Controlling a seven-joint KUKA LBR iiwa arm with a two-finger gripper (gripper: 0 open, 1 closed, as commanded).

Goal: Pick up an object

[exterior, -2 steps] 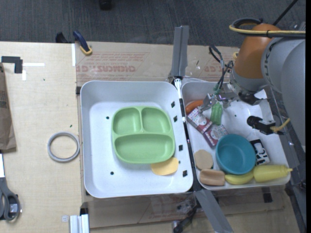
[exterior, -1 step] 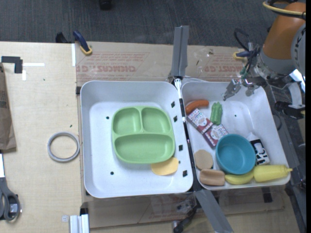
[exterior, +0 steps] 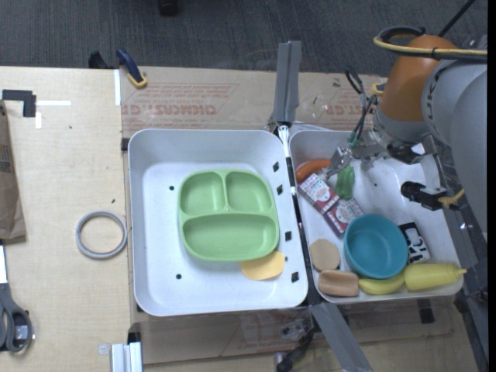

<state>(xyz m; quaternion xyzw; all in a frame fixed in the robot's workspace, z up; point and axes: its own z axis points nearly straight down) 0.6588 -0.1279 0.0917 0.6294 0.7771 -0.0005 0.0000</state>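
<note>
Arm comes in from the right, grey body with orange band, wrist over the far part of the right bin (exterior: 446, 231). Gripper (exterior: 345, 165) hangs low over the far-left area of that bin. A green object (exterior: 345, 181) sits right at the fingertips, touching or just under them; can't tell if the fingers are apart, together or clamped on it, too small and cluttered there.

Right bin contents: orange item (exterior: 311, 166) at far left, partly hidden by a red-and-white packet (exterior: 316, 188); a second packet (exterior: 341, 215) just nearer and right of it. Blue bowl (exterior: 376, 245) in the middle-near part, upright. Tan flat piece (exterior: 325, 254) left of the bowl, bread-like roll (exterior: 338, 284) at the near edge, yellow banana-like item (exterior: 381, 286) next to it under the bowl's near rim, yellow squash-shaped item (exterior: 432, 275) at near right. Black-and-white small box (exterior: 415, 241) just right of the bowl.

Left bin (exterior: 147, 208): green divided plate (exterior: 229, 215) in the centre, three compartments. Yellow flat disc (exterior: 263, 267) touching the plate's near-right edge.

On the bench left of the bins: grey ring (exterior: 101, 233), brown paper bag (exterior: 9, 184) at the left edge, scissors handles (exterior: 14, 325) near-left corner, blue clamp (exterior: 132, 67) at far side.
</note>
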